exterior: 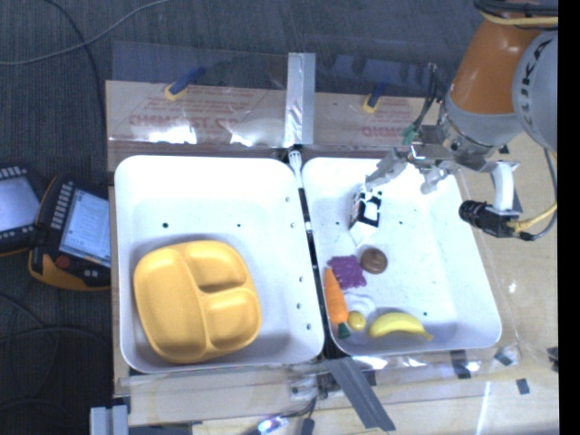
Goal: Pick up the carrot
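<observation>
Gripper (367,211) hanging low over right bin (453,243) (arm slanting in), above carrot (336,301)

robot lab | teach pendant (72,234) beside bench | cables (54,25) on carpet

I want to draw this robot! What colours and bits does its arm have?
The arm is grey with a big orange band. Below it sits a silvery metal wrist, then a black-and-white gripper. A small black part with yellow and black cables hangs off its side.
</observation>
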`<state>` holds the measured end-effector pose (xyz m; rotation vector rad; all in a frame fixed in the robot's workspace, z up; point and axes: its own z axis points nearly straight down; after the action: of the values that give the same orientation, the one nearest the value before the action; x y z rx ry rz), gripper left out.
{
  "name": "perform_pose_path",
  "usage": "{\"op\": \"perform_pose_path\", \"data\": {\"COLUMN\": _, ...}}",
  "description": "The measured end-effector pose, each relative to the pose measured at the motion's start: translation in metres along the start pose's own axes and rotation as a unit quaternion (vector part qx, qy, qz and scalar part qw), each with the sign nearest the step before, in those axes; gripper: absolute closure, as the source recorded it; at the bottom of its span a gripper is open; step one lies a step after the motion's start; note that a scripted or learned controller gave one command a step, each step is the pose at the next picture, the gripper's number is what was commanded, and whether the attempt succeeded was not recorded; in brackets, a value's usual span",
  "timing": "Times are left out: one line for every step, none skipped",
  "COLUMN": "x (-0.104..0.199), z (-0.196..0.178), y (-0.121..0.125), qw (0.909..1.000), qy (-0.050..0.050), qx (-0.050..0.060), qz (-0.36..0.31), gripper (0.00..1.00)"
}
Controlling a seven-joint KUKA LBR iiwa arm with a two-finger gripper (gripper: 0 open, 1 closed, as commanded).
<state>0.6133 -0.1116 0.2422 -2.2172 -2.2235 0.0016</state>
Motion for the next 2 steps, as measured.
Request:
{"op": "perform_pose_path", "data": {"x": -0.015, "z": 0.052, "y": 0.025, "qw": 0.9987, "qy": 0.0, "qx": 0.0, "qz": 0.051, "gripper": 0.0}}
{"op": "perform_pose_path", "data": {"x": 0.003, "z": 0.151, "y": -0.047, "qw": 0.9953, "qy": -0.001, "qx": -0.002, "qz": 0.097, "gripper": 0.0}}
